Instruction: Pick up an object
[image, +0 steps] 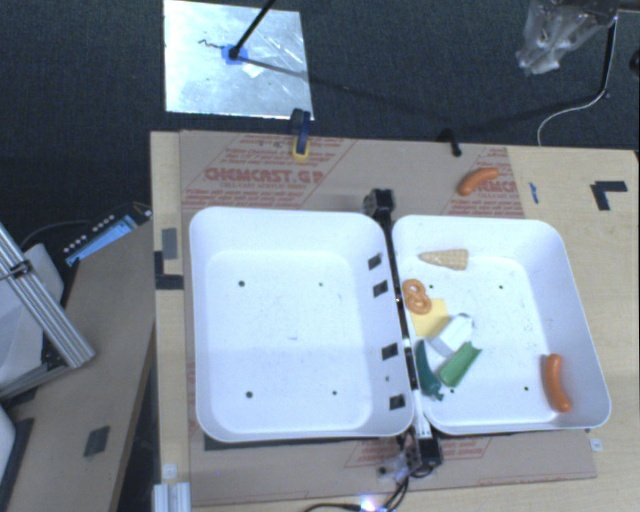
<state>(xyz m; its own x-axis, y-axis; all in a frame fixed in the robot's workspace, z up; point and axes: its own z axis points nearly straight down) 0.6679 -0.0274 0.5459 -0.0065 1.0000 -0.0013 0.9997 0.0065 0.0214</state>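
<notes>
The right bin (570, 300) holds several small items. A tan wedge (443, 259) lies near its back. An orange pretzel ring (416, 296), a yellow piece (430, 320), a white piece (455, 330), a green cylinder (458, 365) and a dark teal piece (427, 370) cluster by the bin's left wall. An orange sausage (556, 382) lies at the front right corner. The gripper (552, 38) is blurred at the top right, high up and well behind the bins, with nothing seen in it.
The left bin (290, 225) sits beside the right one, joined by black clips (385, 290). A second orange sausage (478, 180) lies on the cardboard behind the right bin. A yellow-and-blue clamp (299, 135) and a shiny sheet (237, 58) are at the back.
</notes>
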